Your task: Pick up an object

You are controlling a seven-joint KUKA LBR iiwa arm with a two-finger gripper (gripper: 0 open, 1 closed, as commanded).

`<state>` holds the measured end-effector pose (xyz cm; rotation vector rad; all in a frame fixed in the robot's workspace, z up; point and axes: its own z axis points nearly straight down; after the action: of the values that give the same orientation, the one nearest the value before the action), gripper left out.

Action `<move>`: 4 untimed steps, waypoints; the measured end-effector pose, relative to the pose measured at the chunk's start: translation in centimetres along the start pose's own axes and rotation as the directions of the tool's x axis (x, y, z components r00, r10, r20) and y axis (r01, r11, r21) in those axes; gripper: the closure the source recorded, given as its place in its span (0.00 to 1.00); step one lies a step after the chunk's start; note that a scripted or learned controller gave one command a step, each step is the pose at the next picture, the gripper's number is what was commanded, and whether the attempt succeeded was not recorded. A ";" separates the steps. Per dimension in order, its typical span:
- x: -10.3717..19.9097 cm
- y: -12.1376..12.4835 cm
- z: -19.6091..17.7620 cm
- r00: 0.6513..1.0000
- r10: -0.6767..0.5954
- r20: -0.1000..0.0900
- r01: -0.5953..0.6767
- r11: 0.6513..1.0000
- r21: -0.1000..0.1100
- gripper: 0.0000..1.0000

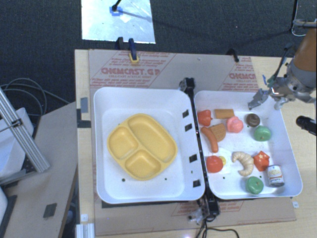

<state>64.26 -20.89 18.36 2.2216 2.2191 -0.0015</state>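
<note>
The right white bin (285, 148) holds several toy foods: a red tomato (204, 117), an orange cracker (224, 113), a pink ball (235, 125), a brown ball (253, 119), a green ball (262, 133), a sausage (211, 141), a croissant (242, 161) and a small can (274, 175). My gripper (268, 99) hovers over the bin's back right corner, above and right of the brown ball. Its fingers stand apart, open, with nothing between them.
The left white bin (114, 103) carries a yellow divided plate (142, 145). A second red tomato (214, 163), a red pepper (261, 160) and a green apple (254, 184) lie near the right bin's front. A black ridge (194, 133) separates the bins.
</note>
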 end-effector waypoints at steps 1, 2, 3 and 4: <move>0.2 2.8 -10.5 1.000 -0.006 0.002 0.006 1.000 -0.011 0.00; 8.7 2.8 -19.0 1.000 -0.014 -0.002 0.014 1.000 -0.013 0.00; 13.3 2.6 -18.9 1.000 -0.010 -0.003 0.010 1.000 -0.003 0.00; 18.8 2.6 -16.9 1.000 -0.010 -0.002 0.010 1.000 -0.002 0.00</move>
<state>66.88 -2.11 35.22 2.2113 2.2300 0.0027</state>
